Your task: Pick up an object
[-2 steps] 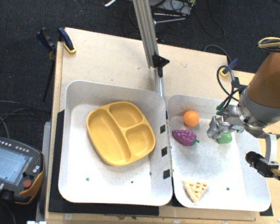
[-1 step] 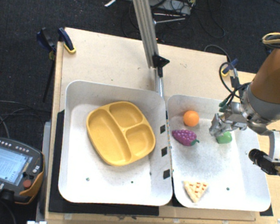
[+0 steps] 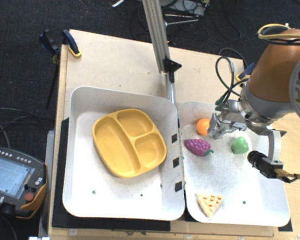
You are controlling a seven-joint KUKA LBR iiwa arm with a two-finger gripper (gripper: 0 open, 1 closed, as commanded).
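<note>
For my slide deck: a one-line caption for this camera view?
Pincer poised beside orange fruit above toy grapes.

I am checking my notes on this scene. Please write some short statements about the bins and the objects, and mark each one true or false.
1. The yellow divided plate lies in the left bin. True.
2. The purple grapes lie in the left bin. False: they lie in the right bin.
3. The gripper is above the right bin, near the orange fruit. True.
4. The waffle piece lies on the yellow plate. False: it lies on the right bin's floor, near its front edge.
5. The green object lies in the right bin. True.
</note>
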